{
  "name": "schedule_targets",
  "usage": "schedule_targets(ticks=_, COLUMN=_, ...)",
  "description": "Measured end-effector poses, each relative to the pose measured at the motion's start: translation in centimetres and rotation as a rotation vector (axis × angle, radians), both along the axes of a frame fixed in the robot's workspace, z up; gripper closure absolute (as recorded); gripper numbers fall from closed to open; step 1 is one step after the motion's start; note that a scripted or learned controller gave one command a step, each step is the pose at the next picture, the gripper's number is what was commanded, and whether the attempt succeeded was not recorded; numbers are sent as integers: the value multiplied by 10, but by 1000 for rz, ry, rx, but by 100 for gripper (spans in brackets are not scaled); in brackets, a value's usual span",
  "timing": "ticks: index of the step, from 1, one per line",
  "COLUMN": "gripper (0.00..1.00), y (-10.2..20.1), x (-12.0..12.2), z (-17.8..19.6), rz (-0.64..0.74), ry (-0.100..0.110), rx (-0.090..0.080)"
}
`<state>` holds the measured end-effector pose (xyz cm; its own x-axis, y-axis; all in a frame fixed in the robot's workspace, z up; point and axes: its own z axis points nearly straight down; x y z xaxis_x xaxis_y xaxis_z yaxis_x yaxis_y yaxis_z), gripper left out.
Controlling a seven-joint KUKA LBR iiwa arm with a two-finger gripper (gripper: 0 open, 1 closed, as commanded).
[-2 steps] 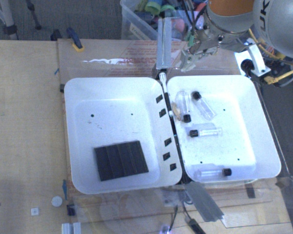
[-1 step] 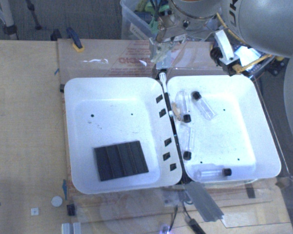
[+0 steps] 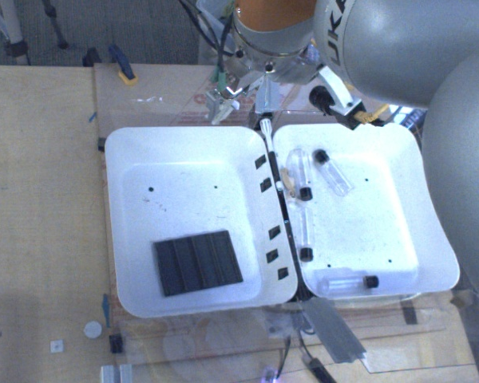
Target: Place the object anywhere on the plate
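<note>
Four clear vials (image 3: 330, 171) lie in right bin (image 3: 399, 214); hand (image 3: 263, 106) at far edge, grip state unclear; best approach one vial squarely, then carry left to dark plate (image 3: 198, 262).

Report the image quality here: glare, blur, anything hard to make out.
Camera view: the arm looms large and soft-focused up close; the white bins look bright, nearly washed out; the clear tubes almost vanish against the right bin; the dark plate reads sharply.
</note>
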<state>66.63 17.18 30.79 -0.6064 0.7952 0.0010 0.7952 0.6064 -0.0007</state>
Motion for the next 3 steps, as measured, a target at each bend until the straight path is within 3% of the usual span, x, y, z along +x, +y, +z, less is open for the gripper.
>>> schedule_targets(ticks=1, gripper=100, y=40, x=-11, z=-33, rz=325, ry=-1, rx=1)
schedule_targets(ticks=2, gripper=100, y=54, x=-14, z=-1, rz=889, ry=-10, rx=1)
schedule_targets(ticks=3, gripper=100, y=52, x=-1, z=-54, rz=516, ry=-2, rx=1)
